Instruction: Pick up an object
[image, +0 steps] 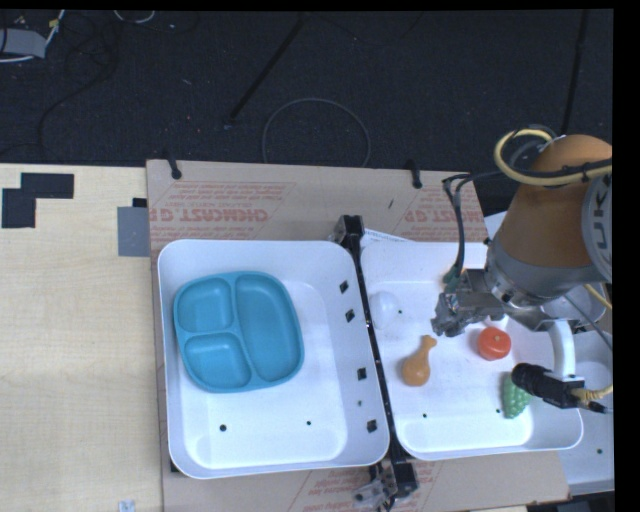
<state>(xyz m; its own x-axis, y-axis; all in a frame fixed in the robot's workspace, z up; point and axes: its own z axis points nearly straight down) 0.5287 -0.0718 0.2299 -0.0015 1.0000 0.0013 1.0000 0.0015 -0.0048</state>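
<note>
Two shallow white plastic bins side by side on a cardboard-covered bench: left bin (190, 440) carrying a light-blue three-compartment plastic plate (238, 330), right bin (450, 440) carrying the candidates for picking. Among them, a small orange pear- or gourd-shaped toy (418, 364) near the bin's middle, a round red-orange tomato-like toy (493, 343) to its right, and a green bumpy toy (515, 400) near the bin's right edge, partly behind a black cable fitting. Grey arm with orange band reaching in from the right, dark two-finger gripper (456, 314) low over the right bin, just beside the red-orange toy on its left and a little above-right of the orange gourd. Too dark and small to read the spread of the claw; cannot tell whether anything sits in it, though all three toys appear to lie free on the bin floor. Probably a descent toward a grasp, target uncertain between gourd and tomato. Risks from here: closing between the two toys and catching neither; nudging the round toy so that it rolls away toward the wall; pinching the gourd's narrow neck so that it slips out on lifting; snagging the hanging cables near the wrist.
</note>
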